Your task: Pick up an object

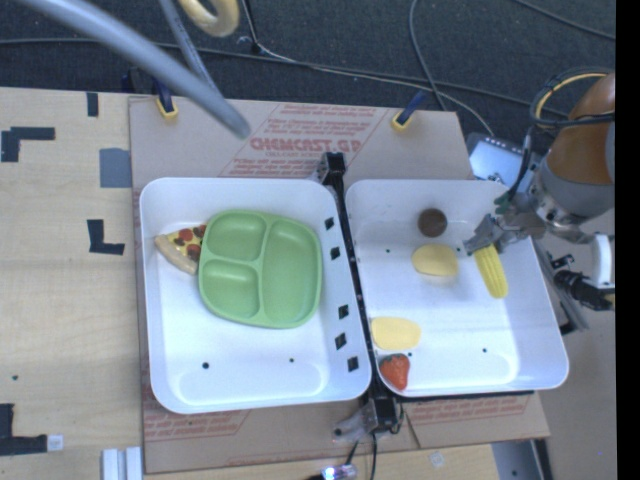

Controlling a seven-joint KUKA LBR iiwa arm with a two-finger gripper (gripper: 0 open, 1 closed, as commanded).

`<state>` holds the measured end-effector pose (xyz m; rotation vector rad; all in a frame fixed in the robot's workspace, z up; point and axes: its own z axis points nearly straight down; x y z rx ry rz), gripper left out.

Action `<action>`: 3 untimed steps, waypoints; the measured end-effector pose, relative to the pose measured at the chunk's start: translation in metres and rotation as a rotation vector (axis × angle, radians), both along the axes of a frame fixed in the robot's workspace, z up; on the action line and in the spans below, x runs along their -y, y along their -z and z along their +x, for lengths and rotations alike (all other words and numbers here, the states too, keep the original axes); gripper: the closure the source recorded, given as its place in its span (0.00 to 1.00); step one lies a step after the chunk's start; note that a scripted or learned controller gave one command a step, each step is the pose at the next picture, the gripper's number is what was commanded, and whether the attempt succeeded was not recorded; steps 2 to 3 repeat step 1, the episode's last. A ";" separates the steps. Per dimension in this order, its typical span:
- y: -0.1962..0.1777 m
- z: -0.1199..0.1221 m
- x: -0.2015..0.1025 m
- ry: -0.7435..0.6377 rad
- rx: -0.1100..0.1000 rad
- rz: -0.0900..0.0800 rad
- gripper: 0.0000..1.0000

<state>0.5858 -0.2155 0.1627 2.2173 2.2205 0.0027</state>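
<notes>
Evenly lit from above, bright, no hard shadows. White bins [245,388] near blown out, mild glare on rims. Soft overall, low-res. Grey pole [120,38] top left out of focus, blurred. Dark floor [350,28] underexposed.

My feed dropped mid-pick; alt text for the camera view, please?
The pincer sits at the top of a corn cob in the right bin, which also holds a brown ball, two yellow pieces and a strawberry. The left bin holds a green plate and pizza slice.
</notes>
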 end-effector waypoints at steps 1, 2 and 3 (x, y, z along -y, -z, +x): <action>-0.062 -0.004 0.003 0.001 0.001 -0.001 1.00; -0.062 -0.004 0.003 0.001 0.001 -0.001 1.00; -0.062 -0.004 0.003 0.001 0.001 -0.001 1.00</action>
